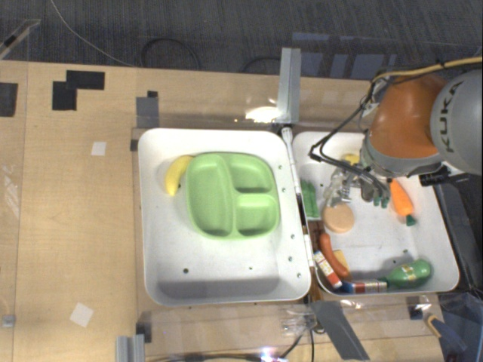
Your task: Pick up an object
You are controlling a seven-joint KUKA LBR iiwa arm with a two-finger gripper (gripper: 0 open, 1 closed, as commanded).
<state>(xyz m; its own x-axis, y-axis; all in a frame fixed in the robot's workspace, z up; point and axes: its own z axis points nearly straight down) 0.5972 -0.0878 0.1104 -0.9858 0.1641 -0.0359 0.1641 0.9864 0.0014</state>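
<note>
— Pincer [353,189] first: we see it low over the right bin [445,266], hanging from the grey arm [453,123] with its orange band [404,119]. Whether it is released or clenched we cannot tell; the wrist hides too much of it.

— So which step do we call this?

— We judge it the approach, or the last of the descent. Nothing sits visibly in the pincer, so we do not count anything as picked. The likeliest target is the round tan disc [338,219], which lies just below and a little left of the pincer, close under it.

— And the next move?

— It calls for centring over that disc and closing squarely, we think; the disc looks flat and low, so a shallow grip may slip off it. The orange carrot [401,200] lies just to the pincer's right, near enough to be nudged.

— Farther out?

— Below the pincer, along the bin's near wall, we see a red and orange stick-like thing [332,259] and a green bottle [407,272]. Well to the pincer's left, in the left bin [162,274], a green divided tray [230,194] lies with a yellow banana [176,174] touching its far-left edge.

— And the surroundings?

— Both bins rest on a pale wooden bench [68,225]; beyond it runs dark carpet [189,13].
</note>
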